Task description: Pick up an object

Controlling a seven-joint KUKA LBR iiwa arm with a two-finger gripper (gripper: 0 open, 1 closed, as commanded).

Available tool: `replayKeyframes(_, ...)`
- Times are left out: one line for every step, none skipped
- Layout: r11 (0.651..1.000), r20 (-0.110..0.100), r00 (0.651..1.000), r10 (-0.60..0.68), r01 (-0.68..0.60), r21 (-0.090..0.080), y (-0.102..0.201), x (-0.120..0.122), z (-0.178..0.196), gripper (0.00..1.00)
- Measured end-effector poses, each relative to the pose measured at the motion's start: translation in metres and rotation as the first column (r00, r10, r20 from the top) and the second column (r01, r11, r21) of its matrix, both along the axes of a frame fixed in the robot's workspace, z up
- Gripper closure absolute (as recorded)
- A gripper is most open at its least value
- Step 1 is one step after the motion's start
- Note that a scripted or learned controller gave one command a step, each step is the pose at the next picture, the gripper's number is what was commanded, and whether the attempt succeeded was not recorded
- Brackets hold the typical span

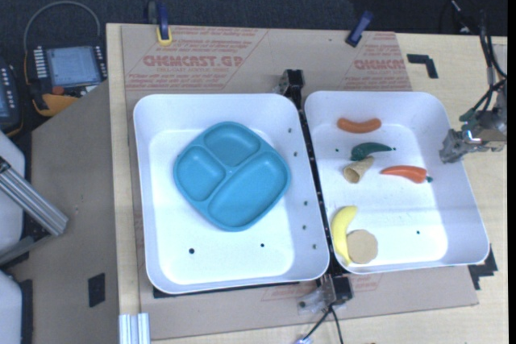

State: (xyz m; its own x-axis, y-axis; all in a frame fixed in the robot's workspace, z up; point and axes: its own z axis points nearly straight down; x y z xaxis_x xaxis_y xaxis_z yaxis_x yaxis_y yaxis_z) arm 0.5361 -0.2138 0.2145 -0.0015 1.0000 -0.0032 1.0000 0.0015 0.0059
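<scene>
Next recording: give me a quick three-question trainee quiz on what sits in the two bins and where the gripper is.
1. True or false: the blue divided plate lies in the left bin.
2. Which item touches the banana in the right bin? A) the sausage B) the round tan cookie C) the carrot
3. Fill in: the gripper sits at the right bin's ____ edge.

Key: 1 true; 2 B; 3 right. The green pepper and cone lie apart from the banana.
</scene>
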Motion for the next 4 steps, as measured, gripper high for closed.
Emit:
replayKeyframes(1.0,-0.007,1.0,0.004,-0.004,0.005,0.056,0.014,-0.008,1.0)
replayKeyframes(1.0,-0.003,1.0,0.006,-0.006,0.004,0.112,0.034,-0.004,1.0)
replayKeyframes(1.0,-0.004,1.0,0.0,0.0,0.003,0.163,0.038,0.008,1.0)
replayKeyframes(1.0,-0.004,1.0,0.005,-0.005,0.005,0.221,0.054,0.003,1.0)
